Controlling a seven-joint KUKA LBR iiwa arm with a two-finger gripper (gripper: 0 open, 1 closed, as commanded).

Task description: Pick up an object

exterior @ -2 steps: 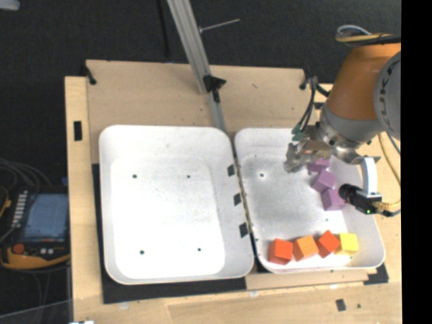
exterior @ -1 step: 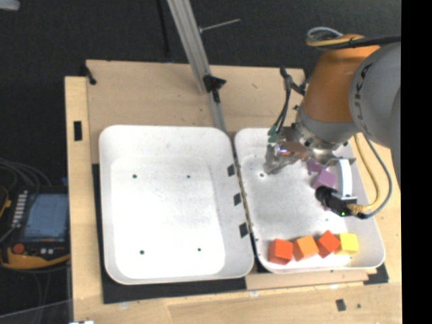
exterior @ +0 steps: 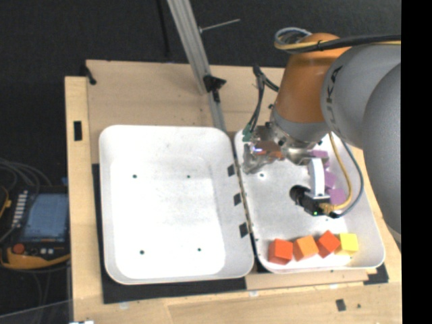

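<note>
My gripper (exterior: 255,158) hangs low over the upper left corner of the right bin (exterior: 283,194), close to the wall shared with the left bin. The orange wrist band sits just above it and hides most of the fingers. A row of blocks lies along the right bin's front edge: a red-orange block (exterior: 281,250), an orange block (exterior: 306,247), a red block (exterior: 329,242) and a yellow block (exterior: 349,241). A purple object (exterior: 333,184) lies near the bin's right side, partly behind a cable and a white part of the arm.
The left bin (exterior: 169,201) lies beside the right one. A slanted metal pole (exterior: 196,52) rises from the back of the bench. A screen device (exterior: 40,218) with cables sits off the bench at left. The arm's bulk covers the upper right.
</note>
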